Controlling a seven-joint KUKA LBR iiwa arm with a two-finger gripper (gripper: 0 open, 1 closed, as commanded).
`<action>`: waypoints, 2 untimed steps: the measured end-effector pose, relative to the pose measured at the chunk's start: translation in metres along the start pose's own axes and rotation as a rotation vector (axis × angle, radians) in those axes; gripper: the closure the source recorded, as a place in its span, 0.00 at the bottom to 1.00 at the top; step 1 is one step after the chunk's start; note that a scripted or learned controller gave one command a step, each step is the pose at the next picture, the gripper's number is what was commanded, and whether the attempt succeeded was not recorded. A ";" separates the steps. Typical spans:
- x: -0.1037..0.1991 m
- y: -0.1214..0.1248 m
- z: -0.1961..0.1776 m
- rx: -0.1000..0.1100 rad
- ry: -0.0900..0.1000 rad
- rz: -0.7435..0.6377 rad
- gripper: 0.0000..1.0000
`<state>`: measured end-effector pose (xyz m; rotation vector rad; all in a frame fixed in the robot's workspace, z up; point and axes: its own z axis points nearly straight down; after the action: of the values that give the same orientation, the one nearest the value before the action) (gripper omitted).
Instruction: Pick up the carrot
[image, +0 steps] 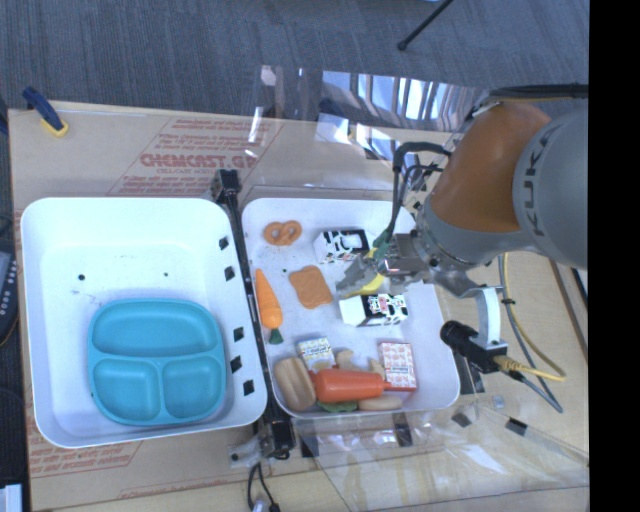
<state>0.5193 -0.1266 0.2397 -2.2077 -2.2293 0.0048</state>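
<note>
Orange carrot (267, 299) lies in right bin (432, 330) (left wall).

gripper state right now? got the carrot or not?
Gripper: open or shut cannot be told from this view; nothing visible between its tips. It sits over the right bin, apart from the carrot at that bin's left wall.
</note>
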 end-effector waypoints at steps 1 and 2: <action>0.025 0.040 0.139 -0.003 -0.002 -0.024 0.00; 0.026 0.040 0.129 0.000 -0.003 -0.032 1.00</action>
<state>0.5589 -0.1004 0.1102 -2.1732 -2.2664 0.0082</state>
